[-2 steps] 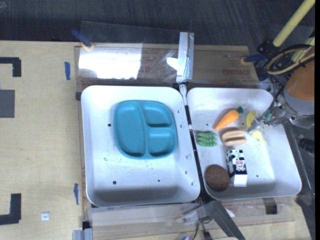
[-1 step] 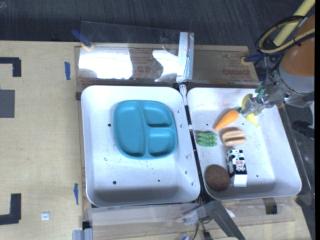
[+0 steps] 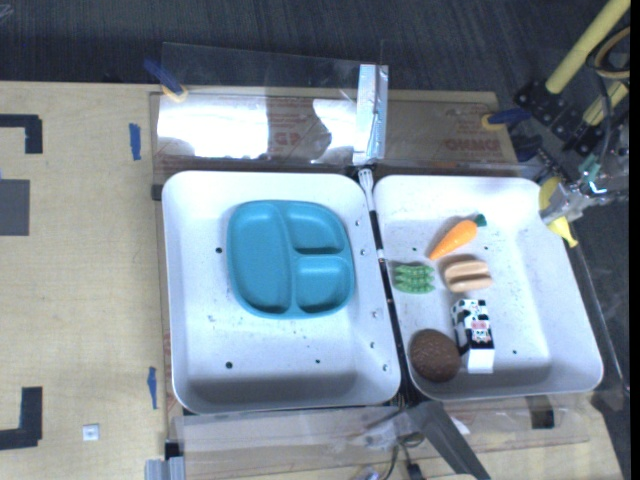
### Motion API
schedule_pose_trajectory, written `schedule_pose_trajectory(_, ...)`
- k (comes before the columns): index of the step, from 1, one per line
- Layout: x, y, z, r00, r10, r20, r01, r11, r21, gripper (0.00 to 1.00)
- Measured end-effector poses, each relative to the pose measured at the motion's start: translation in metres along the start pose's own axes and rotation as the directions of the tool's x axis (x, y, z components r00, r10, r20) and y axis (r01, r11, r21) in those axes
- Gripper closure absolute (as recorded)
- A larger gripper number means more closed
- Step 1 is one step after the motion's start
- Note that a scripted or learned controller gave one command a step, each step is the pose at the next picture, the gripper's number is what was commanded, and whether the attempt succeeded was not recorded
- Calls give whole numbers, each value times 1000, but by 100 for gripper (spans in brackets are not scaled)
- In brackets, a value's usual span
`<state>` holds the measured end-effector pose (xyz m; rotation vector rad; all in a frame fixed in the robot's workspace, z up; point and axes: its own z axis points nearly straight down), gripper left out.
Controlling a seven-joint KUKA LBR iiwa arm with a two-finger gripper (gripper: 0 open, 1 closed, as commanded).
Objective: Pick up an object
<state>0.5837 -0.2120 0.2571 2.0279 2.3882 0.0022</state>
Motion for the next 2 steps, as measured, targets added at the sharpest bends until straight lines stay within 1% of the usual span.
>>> schedule_pose_trajectory(1,65,35,40,989,148,-7,-148,989,12,100)
schedule_pose_trajectory(2,119,8,23,995,100,-6,-100,995,6,100)
